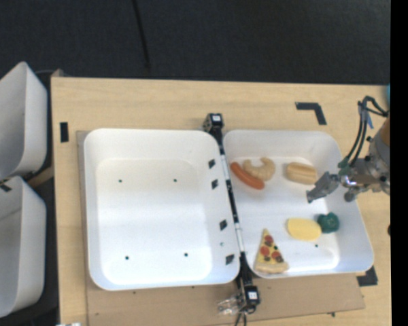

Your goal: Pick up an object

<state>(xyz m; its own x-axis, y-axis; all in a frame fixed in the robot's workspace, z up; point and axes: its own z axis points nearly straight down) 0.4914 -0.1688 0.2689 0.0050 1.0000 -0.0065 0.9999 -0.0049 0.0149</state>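
camera view: open gripper (336, 187) above right bin (324, 143), beside bread roll (300, 173)

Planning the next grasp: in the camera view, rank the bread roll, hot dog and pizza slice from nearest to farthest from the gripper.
From the gripper, at the right bin's right side:
1. Bread roll, just to its left in the view.
2. Hot dog, farther left, near the divider between the bins.
3. Pizza slice, at the bin's bottom-left corner.
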